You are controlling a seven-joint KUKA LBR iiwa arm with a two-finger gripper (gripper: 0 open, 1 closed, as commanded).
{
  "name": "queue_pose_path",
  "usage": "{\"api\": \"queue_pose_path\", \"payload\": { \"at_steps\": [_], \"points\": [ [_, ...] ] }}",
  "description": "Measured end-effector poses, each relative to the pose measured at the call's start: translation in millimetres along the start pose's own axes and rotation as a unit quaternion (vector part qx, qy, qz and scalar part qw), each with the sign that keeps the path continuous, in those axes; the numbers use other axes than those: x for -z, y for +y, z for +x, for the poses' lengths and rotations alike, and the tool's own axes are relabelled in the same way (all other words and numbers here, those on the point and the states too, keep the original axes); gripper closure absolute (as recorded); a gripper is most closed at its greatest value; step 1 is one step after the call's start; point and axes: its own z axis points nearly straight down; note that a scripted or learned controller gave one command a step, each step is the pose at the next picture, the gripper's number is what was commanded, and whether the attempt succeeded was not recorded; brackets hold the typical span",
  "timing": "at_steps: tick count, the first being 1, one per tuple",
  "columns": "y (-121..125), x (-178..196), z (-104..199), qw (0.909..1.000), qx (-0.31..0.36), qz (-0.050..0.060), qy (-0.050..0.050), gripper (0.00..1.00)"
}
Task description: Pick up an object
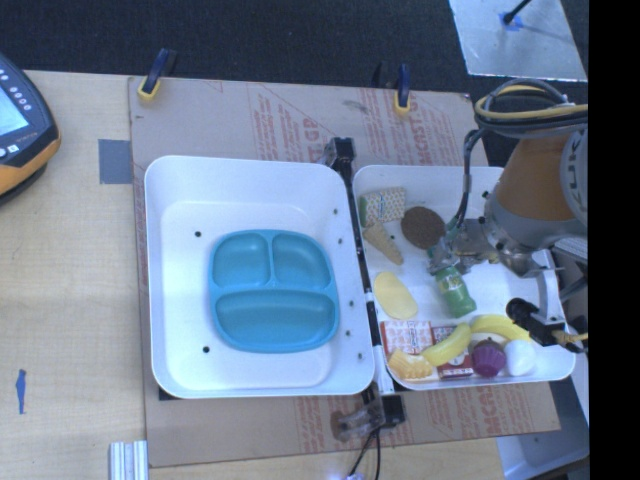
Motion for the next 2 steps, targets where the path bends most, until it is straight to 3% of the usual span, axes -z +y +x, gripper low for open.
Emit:
{"api": "queue_pose_path", "payload": {
  "at_steps": [1,2],
  "points": [
    [-7,33,25,1.0000,0.001,-0.003,0.000,1.00],
    [-52,88,116,1.0000,0.004,-0.001,0.002,1.00]
  ]
}}
